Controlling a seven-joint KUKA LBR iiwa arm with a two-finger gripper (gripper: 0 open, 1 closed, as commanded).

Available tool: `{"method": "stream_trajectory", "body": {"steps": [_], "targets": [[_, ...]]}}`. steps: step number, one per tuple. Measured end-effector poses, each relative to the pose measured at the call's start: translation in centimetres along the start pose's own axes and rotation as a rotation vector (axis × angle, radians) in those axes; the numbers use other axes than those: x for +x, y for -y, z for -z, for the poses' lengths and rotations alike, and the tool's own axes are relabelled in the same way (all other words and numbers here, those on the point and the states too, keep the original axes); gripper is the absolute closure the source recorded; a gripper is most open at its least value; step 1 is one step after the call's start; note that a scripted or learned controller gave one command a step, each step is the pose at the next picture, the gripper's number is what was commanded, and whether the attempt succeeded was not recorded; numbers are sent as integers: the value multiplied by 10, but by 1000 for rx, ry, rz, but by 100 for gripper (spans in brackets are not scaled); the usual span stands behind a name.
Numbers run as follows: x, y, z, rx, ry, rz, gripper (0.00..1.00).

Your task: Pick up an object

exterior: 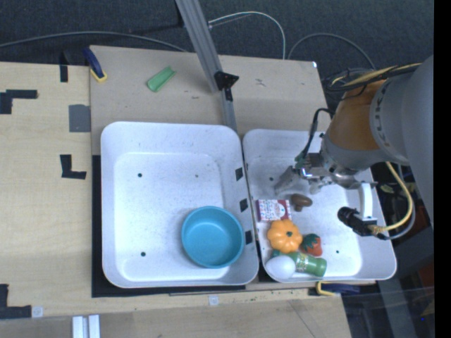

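Observation:
My gripper (289,182) hangs low over the middle of the right bin (373,263), reaching in from the right below the orange-banded wrist. A small brown object (301,201) lies just below and to the right of it, apart from it as far as I can tell. Toward the bin's front lie a red-and-white carton (273,209), an orange pumpkin (285,236), a small red item (312,245), a green bottle (310,264) and a white egg (280,267). I see nothing held in the gripper.
The left bin (127,153) holds a blue bowl (212,236) at its front right. On the bench behind the bins lie a green block (160,79) and a blue-yellow clip (94,64). A grey pole (203,39) slants down to the bins' shared wall.

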State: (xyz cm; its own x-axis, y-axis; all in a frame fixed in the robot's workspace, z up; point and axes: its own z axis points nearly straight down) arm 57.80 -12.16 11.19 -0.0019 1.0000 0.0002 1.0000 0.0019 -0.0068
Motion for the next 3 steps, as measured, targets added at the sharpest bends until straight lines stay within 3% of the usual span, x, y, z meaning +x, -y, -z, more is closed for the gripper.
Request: {"method": "stream_trajectory", "body": {"steps": [1,3], "targets": [[0,-1,13,-3,0,1,100],[7,2,130,-12,1,0,100]]}}
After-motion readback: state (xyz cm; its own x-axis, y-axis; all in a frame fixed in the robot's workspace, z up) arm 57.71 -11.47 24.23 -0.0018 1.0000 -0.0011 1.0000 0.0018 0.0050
